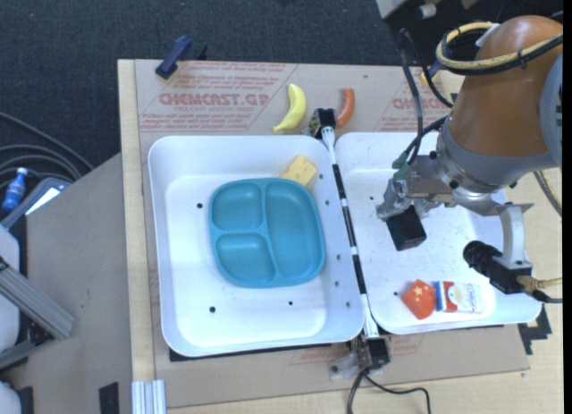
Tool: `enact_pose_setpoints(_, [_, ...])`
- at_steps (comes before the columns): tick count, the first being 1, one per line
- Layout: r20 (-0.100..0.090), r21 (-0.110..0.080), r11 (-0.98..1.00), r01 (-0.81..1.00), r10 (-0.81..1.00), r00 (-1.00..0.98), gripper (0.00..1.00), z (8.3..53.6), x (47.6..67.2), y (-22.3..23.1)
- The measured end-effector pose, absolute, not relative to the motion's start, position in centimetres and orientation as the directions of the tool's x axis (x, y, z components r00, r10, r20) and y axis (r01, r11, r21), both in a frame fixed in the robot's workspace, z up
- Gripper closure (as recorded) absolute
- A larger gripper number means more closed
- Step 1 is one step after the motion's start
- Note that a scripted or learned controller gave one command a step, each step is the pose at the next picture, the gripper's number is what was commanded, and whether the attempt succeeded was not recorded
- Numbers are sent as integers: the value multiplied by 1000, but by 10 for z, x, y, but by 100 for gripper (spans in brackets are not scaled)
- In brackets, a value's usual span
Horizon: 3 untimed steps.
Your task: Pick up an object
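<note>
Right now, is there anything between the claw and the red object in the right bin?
Nothing visible stands between them. The claw hangs over bare white floor of the right bin, and the red object lies nearer the camera, beside a small packet.

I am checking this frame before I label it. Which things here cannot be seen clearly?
- Gripper, camera view: the arm's wrist covers it from above, so its finger state is unclear.
- Yellow block: the blue plate hides its lower part.
- Carton: its print is too small to read.
- Right bin: the arm covers its far right side.
</note>
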State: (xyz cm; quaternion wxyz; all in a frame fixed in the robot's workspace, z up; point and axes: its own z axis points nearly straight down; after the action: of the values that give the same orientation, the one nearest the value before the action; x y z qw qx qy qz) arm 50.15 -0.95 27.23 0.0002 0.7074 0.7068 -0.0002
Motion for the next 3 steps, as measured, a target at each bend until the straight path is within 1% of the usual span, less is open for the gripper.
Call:
enact_pose_setpoints(1, [1,-3,-1,1000,1000,1,100,273,481,-31])
enact_pose_setpoints(2, [1,-4,1,1000,1000,-1,100,264,479,2])
enact_pose_setpoints(3, [0,1,1,1000,1000,-1,100,262,523,0])
